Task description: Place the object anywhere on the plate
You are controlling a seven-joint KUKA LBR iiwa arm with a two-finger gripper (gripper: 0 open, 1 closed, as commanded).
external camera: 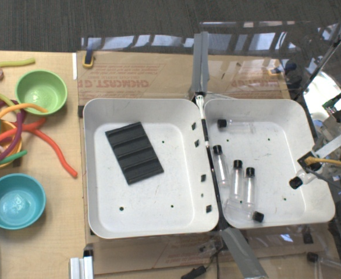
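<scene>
The bench (36,214) before me carries a cardboard sheet (153,77) under two white bins. The left bin (159,214) holds the black ribbed plate (134,153), lying flat towards its far left. Left of the bins I see a green bowl (41,92) and a blue bowl (14,201). The right bin (287,127) holds the clear black-capped vials (237,182), well apart from the plate.

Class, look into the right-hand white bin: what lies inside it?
Inside the right bin lie several clear vials with black caps, scattered, one at the far edge. Whether they hold anything cannot be told; the left bin holds the dark ridged plate.
</scene>
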